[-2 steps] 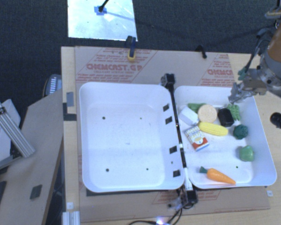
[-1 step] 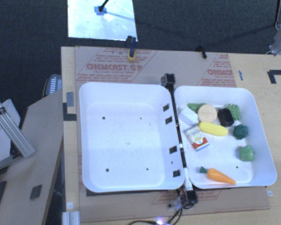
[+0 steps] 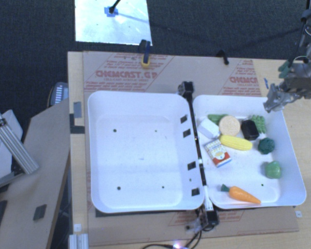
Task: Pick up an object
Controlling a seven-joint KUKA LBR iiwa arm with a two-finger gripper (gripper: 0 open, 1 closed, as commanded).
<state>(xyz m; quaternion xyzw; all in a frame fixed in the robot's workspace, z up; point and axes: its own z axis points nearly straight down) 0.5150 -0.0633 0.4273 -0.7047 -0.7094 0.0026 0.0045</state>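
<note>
Grey two-finger gripper (image 3: 276, 104) above right bin's (image 3: 293, 154) far rim, finger state indiscernible. Orange plastic toy carrot (image 3: 243, 194) isolated near front wall; probably light, rigid, slick. Grasp across thick middle.

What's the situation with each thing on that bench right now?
gripper: above the right bin's far corner, carrying nothing
carrot: lying flat, near edge
corn cob: lying flat
small carton: lying flat beside the corn cob
right bin: holds the toys
left bin: beside it
</note>
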